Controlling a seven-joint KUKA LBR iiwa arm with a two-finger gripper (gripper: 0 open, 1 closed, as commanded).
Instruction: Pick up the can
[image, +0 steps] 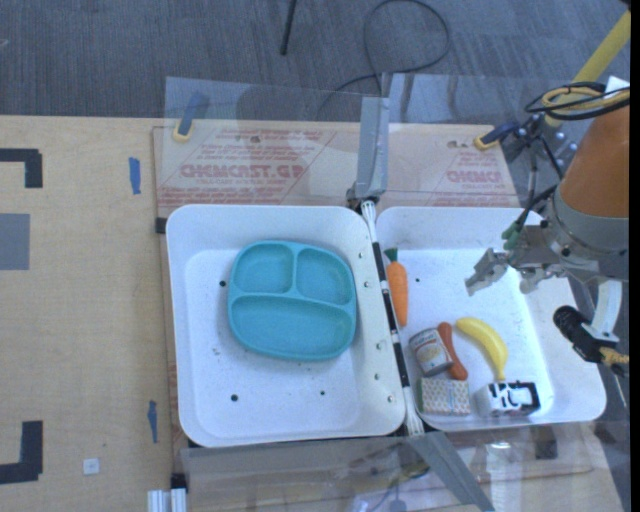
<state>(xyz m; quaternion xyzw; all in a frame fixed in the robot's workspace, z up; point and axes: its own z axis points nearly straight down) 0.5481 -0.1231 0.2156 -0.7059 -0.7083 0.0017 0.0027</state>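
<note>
The arm (600, 190) is cut off at the frame's three o'clock edge, and its gripper's (505, 268) fingers are too blurred to read.

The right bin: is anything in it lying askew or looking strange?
Yes. The can lies tipped on its side in the right bin, crowded against a sausage-like toy, instead of standing upright. The carrot rests against the dividing wall.

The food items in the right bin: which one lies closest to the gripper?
The yellow banana. It lies just below the gripper, while the carrot rests against the divider and the can sits farther left.
</note>
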